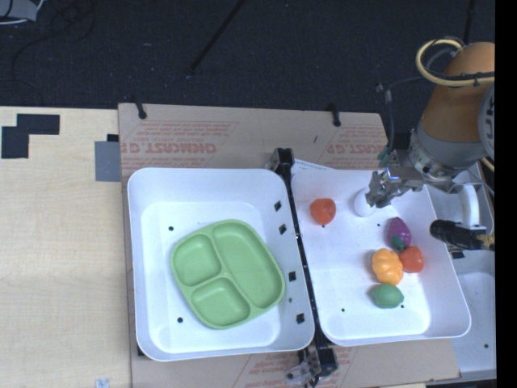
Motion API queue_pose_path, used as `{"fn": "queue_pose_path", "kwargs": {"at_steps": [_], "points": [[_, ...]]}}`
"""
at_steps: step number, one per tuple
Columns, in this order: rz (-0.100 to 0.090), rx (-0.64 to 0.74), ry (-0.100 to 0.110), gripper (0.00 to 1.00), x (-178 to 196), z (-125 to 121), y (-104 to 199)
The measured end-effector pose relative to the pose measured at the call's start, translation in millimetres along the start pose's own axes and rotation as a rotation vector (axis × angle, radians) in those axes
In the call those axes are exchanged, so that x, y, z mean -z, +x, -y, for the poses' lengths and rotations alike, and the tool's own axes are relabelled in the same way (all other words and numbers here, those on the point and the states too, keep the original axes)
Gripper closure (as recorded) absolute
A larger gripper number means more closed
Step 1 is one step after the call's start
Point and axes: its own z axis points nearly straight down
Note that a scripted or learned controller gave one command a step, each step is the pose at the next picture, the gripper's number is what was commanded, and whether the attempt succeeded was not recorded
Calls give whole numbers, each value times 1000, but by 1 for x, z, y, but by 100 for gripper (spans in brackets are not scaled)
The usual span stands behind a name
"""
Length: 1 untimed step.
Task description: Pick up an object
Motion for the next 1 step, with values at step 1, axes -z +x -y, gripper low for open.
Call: {"fn": "queue_pose_path", "kwargs": {"at_steps": [1], "points": [[0, -1, 2, 100, -7, 13, 43]]}}
